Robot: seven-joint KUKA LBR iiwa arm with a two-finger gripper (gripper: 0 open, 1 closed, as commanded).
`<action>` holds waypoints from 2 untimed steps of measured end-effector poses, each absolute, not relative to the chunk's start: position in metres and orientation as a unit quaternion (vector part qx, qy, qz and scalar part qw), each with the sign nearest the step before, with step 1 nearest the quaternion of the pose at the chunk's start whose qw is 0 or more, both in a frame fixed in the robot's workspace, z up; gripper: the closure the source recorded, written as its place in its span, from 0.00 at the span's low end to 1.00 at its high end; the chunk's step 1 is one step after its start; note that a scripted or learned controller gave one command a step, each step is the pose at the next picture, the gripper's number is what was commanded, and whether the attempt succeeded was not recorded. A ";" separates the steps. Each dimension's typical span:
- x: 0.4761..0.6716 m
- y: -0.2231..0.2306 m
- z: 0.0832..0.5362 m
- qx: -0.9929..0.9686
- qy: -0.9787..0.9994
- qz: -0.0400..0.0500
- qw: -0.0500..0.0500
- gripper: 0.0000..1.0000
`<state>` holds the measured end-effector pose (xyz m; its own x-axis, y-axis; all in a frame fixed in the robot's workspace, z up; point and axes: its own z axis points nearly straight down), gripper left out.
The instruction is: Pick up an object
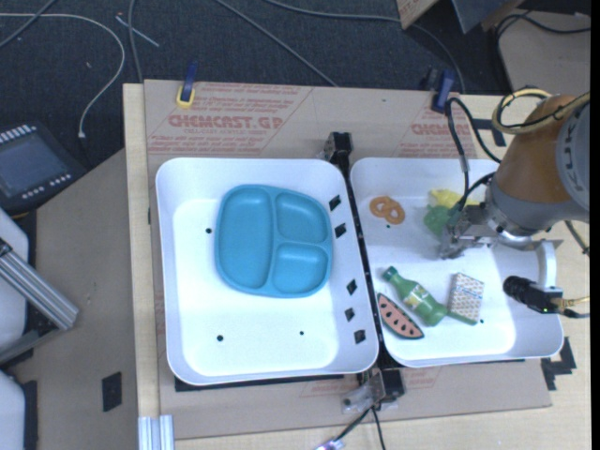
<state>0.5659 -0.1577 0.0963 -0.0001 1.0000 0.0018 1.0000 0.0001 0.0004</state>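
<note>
Camera view: both bins are seen from above at a slant.
Gripper (457, 242): lowered into the right bin (487, 340); its opening cannot be told, and nothing is seen held.
Green-and-yellow object (439, 210): lying just beside the gripper.
Pretzel (386, 209): placed left of that object.
Green bottle (414, 298), watermelon slice (395, 316), speckled block (466, 296): grouped near the bin's front.
Left bin (253, 345): occupied by a blue divided plate (274, 240).
</note>
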 end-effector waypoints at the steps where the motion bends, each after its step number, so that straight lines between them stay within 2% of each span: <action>1: 0.562 -0.152 0.157 -0.707 -0.707 -0.002 -0.002 1.00; 2: 0.562 -0.145 0.220 -0.706 -0.708 -0.002 -0.003 1.00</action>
<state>0.5617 -0.1451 0.2196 -0.0020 1.0000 -0.0015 1.0000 0.0020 0.0079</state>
